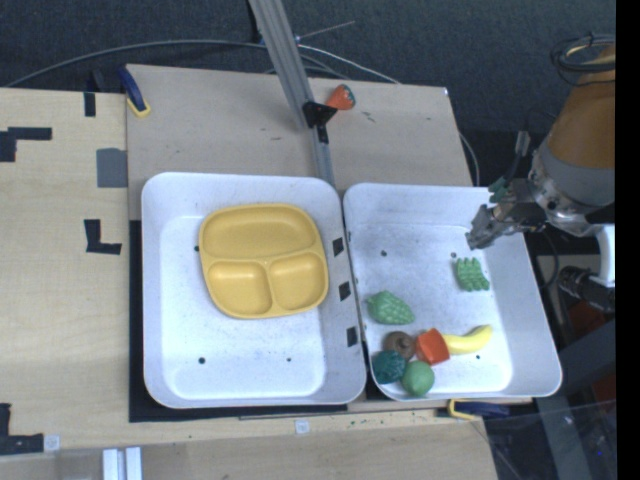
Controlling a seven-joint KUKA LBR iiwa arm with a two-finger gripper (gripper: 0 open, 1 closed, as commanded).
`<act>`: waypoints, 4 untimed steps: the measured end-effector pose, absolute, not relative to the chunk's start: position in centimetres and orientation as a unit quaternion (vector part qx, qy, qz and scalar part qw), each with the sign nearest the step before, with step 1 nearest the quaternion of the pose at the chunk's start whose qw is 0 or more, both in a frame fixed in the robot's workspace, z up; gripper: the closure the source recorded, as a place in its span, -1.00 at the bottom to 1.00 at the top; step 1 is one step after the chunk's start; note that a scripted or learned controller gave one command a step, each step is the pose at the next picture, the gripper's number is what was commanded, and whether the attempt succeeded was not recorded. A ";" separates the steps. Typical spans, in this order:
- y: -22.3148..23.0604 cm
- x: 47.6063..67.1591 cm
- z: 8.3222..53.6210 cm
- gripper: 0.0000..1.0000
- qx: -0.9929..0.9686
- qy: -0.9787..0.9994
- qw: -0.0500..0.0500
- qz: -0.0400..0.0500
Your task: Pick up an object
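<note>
No readable text, label, brand or number is showing anywhere. Black tape marks are lying on the bench top [60, 268], forming bars and angles, not letters.

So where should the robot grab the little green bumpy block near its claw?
Probably across its narrow width, coming straight down from above. The green block lies flat in the right bin, apart from the other toys, with bare floor on both long sides for the gripper fingers.
</note>
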State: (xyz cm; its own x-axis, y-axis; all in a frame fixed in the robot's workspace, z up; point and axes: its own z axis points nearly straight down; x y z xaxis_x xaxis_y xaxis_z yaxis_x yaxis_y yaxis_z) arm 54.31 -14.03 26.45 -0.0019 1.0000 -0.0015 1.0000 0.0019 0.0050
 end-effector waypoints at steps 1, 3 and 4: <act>-8.6 54.2 26.3 1.00 0.705 0.709 -0.001 0.000; 1.8 55.0 24.2 1.00 0.705 0.710 -0.002 -0.001; 6.1 56.3 22.8 1.00 0.705 0.709 -0.001 -0.001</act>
